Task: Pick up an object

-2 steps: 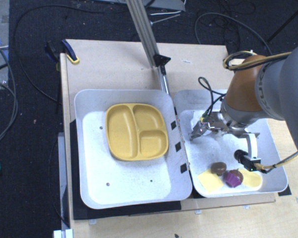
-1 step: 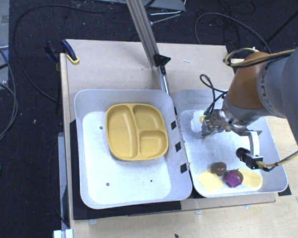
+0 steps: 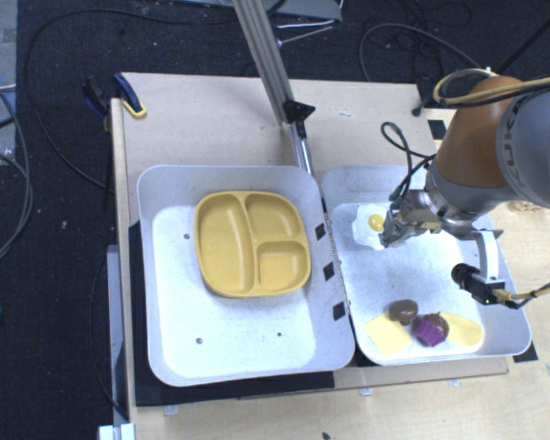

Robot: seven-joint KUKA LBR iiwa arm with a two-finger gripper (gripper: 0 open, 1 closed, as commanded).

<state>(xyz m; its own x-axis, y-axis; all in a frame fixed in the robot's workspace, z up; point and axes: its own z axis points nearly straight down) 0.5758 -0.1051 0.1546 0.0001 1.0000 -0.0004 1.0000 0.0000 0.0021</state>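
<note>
we read the step in hand as the descent onto a target in the right-hand shallow white bin (image 3: 504, 342). the gripper (image 3: 390, 232) sits low over a flat white piece with a round yellow centre, like a toy fried egg (image 3: 368, 226), near the bin's upper left corner. to do this well, we centre the tool over the yellow centre, approach vertically, and keep off the bin wall just beside the piece; a flat item offers little to pinch, so we expect slips. we cannot tell the state of the pincer, as the wrist body hides it.

the grey arm with the orange band (image 3: 472, 140) enters from the right and bends down steeply, wrist tilted toward the bin's left side. a brown rounded object (image 3: 402, 312) and a purple rounded object (image 3: 430, 329) lie on a pale yellow flat slice (image 3: 463, 334) near the bin's front edge, well apart from the tool. the yellow divided plastic plate (image 3: 252, 243) rests in the left-hand white bin (image 3: 170, 337).
</note>
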